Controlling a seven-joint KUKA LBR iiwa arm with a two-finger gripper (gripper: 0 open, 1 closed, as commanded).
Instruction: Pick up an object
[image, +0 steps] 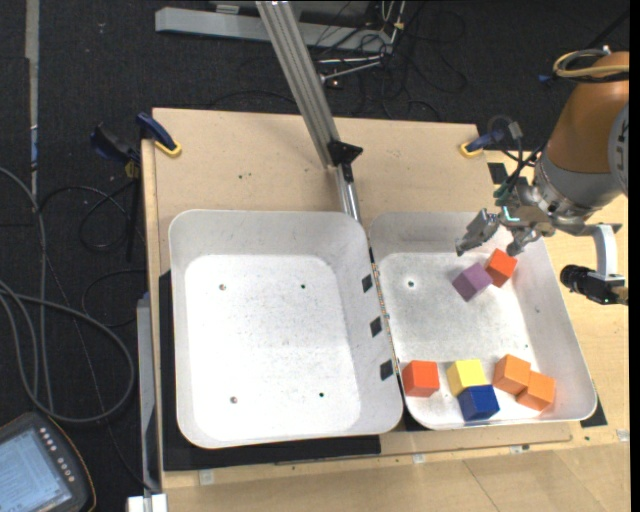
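Looking at the right bin (560, 330), I see the nearest candidates for a pick: a purple block (469, 282) and a small orange block (501, 266) just beside it, both on the floor near the bin's far end. The gripper (499, 237) hangs just above them with its fingers spread apart; nothing sits between them. Along the bin's near edge I count an orange cube (421, 377), a yellow cube (465, 375) with a blue cube (479, 402) touching it in front, and two more orange blocks (526, 381) pressed together toward the right corner. The left bin (190, 300) lies alongside, the two meeting at the middle. Both rest on the wooden bench (250, 160).
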